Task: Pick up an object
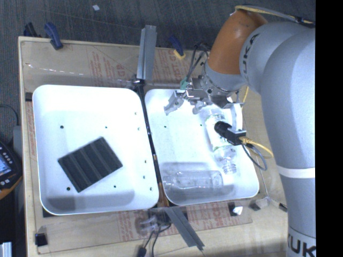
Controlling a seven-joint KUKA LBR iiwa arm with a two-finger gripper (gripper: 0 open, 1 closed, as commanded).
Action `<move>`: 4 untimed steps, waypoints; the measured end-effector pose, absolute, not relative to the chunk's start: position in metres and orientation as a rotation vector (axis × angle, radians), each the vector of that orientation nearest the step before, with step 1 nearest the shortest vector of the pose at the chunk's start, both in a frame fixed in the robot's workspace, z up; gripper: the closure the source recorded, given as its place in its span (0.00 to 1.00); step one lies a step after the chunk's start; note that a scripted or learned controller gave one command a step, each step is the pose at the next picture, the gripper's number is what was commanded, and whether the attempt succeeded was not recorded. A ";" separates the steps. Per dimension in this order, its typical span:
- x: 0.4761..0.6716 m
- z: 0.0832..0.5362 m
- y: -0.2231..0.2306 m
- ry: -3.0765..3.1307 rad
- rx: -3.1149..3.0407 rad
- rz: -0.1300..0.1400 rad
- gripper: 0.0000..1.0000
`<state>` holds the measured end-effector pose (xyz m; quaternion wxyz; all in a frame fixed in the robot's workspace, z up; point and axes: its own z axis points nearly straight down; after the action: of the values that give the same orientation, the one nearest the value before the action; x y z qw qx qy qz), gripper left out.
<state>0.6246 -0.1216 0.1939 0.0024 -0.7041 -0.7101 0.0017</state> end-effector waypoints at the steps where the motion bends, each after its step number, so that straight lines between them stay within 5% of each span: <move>1: 0.614 0.167 -0.173 -1.979 -2.431 0.008 0.00; 2: 0.615 0.177 -0.172 -1.984 -2.423 0.009 1.00; 3: 0.615 0.177 -0.172 -1.984 -2.423 0.009 0.00; 4: 0.601 0.252 -0.205 -2.136 -2.304 0.001 0.00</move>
<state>0.6014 -0.2046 0.2515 0.0000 -0.7334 -0.6798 0.0004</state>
